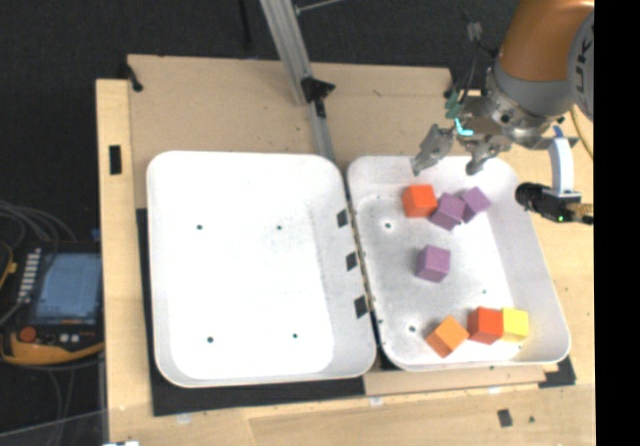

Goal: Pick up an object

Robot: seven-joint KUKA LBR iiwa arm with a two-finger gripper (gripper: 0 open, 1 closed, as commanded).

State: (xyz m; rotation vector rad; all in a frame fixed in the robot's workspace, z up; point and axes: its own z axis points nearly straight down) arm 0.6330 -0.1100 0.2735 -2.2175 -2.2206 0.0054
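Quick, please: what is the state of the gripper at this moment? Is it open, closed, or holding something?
Gripper: open, holding nothing, above the far edge of the right bin, near the orange cube.

The gripper hangs with its fingers spread over the far rim of the right bin, and just below it an orange cube and two touching purple cubes crowd the floor, leaving little room between them. Further toward the near rim a lone purple cube stands with bare floor all round it. Beyond that, at the near rim, an orange block, a red cube and a yellow cube sit packed in a row.
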